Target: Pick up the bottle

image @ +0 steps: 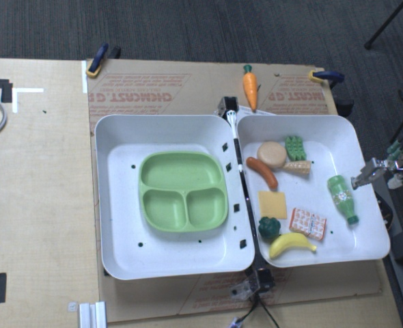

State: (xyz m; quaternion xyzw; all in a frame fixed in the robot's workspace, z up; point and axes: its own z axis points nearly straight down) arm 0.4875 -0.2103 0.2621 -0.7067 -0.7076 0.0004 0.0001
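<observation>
Beside right bin wall (pixel 365 157): bottle (pixel 341 197) lying, gripper (pixel 365 177) near, packet (pixel 307 223) apart.

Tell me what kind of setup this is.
Probably a robot pick-and-place test bench: two white bins clamped on cardboard, toy food such as a banana beside a green bottle, and dark carpet beyond.

You see a green bottle (pixel 342 197) with a pale label, a yellow banana (pixel 292 245), an orange carrot (pixel 249 87), a red sausage (pixel 262 172), a light green plate (pixel 184 191), white bins (pixel 116 183), and a tan tabletop (pixel 37 203).
</observation>
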